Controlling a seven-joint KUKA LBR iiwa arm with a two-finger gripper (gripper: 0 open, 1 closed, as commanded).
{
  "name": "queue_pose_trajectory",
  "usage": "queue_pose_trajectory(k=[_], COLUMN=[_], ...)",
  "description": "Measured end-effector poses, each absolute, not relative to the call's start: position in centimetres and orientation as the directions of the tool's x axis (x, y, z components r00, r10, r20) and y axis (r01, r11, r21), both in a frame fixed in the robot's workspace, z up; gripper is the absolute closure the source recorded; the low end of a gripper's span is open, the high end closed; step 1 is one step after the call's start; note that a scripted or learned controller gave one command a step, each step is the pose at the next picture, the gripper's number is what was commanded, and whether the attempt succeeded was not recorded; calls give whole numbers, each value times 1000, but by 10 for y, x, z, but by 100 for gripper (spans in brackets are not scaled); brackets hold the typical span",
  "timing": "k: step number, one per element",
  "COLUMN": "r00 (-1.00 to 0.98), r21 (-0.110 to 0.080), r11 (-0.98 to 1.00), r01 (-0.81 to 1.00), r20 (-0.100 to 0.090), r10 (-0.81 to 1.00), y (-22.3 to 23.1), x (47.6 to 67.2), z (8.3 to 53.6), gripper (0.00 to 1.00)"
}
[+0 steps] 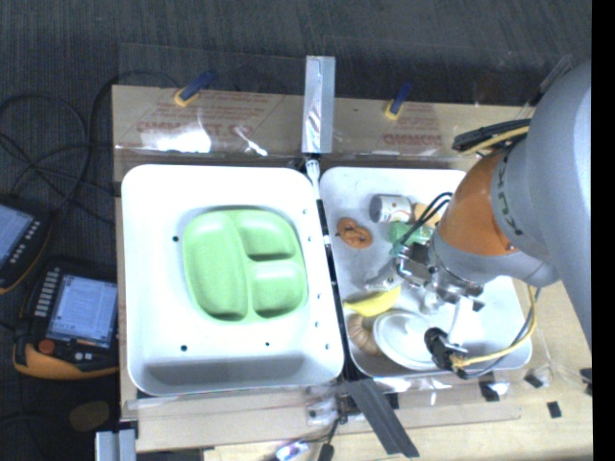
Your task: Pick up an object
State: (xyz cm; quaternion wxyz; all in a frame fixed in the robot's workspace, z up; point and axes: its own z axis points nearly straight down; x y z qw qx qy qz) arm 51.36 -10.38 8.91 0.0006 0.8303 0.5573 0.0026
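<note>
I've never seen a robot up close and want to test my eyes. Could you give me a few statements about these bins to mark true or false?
1. A green tray lies in the left bin. True.
2. The arm reaches over the left bin. False: it is over the right bin.
3. A yellow banana lies in the right bin. True.
4. The tray is red. False: it is green.
5. A brown pretzel lies in the right bin. True.
</note>
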Motion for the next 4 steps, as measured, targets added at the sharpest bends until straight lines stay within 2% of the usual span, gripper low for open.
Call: queue_pose_trajectory(k=[1, 2, 3, 4], r00=[543, 557, 796, 852], r21=[9, -3, 12, -1], r11=[-543, -557, -796, -852], r01=[840, 830, 605, 524], r20=[0, -3, 11, -6], r10=[840, 830, 605, 524], y=[-99, -99, -104, -125], x=[596, 491, 489, 539], z=[89, 93, 90, 156], gripper=[0, 0, 0, 0])
